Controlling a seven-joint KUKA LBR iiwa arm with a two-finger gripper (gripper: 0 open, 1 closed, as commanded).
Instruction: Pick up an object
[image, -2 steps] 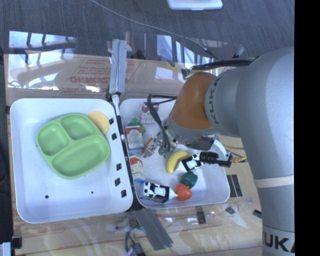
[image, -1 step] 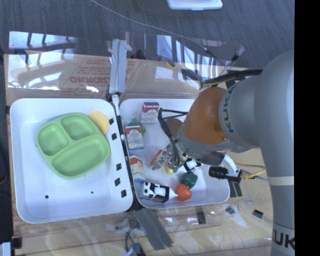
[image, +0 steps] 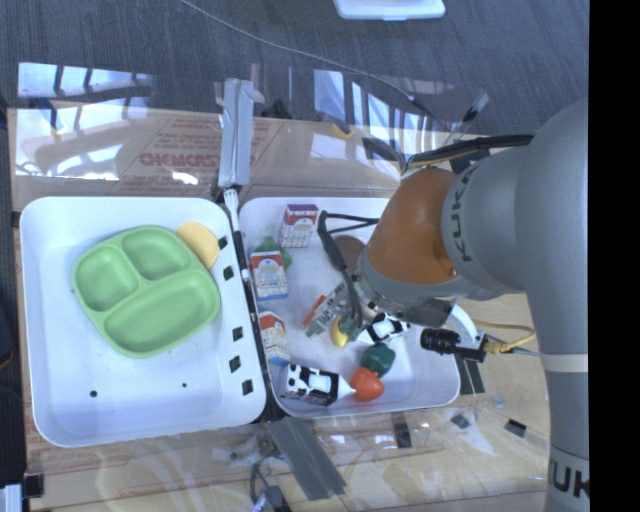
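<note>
White right bin (image: 440, 385) holds the clutter; the hand (image: 345, 312) sits low at its middle, touching a small yellow-orange toy (image: 322, 312); whether it pinches, I cannot tell. Cartons (image: 268, 275) lie left; bare floor shows above.

Small toys (image: 300, 300), scattered in right bin (image: 420, 395)

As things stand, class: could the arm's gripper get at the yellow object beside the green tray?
Probably yes. The yellow object lies uncovered against the green tray in the left bin; the gripper must cross the divider.
</note>
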